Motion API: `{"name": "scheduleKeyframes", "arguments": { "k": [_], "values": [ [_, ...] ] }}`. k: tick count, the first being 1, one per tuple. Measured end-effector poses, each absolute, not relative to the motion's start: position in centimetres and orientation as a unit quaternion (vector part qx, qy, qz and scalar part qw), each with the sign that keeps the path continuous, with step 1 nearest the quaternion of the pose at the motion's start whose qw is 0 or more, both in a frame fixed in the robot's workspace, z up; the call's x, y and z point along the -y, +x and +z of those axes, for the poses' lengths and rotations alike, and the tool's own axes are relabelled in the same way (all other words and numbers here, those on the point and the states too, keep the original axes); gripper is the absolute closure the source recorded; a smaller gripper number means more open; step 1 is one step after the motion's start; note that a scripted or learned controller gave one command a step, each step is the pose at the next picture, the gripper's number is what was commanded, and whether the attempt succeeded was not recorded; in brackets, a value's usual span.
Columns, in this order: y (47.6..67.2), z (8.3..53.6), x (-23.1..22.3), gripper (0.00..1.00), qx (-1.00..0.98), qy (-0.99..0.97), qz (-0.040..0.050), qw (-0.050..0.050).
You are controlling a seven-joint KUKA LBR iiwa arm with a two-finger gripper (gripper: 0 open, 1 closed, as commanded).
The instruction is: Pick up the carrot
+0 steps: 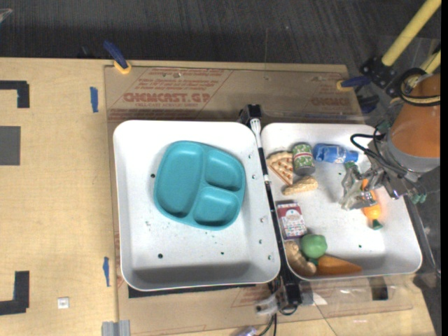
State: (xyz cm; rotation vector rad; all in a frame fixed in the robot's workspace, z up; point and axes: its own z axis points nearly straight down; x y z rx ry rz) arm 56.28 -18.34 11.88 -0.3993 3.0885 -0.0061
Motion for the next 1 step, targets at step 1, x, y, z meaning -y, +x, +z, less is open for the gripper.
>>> {"name": "scheduleKeyframes", "arguments": {
  "k": [1],
  "values": [
    [56.25, 11.81, 18.32, 0.0, -0.992, -0.128, -0.0017, 0.013]
  ]
}}
